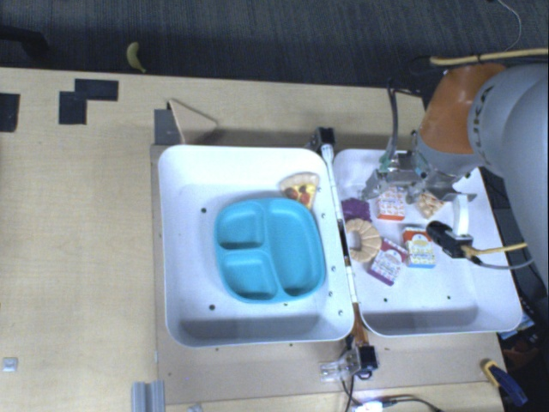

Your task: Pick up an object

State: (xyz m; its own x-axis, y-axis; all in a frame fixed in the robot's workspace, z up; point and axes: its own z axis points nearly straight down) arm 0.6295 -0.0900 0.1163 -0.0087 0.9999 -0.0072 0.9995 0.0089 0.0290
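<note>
Small packets [385,266] and a round pastry [364,240] scattered near the front of the right bin [429,316]; farther back, gripper [401,177] low above more packets, finger spread impossible to tell; blue divided tray [268,249] in left bin [184,230].

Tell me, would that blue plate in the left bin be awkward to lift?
Probably. The blue plate lies flat in the left bin, so two fingers get little edge. It looks like stiff, smooth plastic: likely light, unbending, perhaps slippery.
</note>
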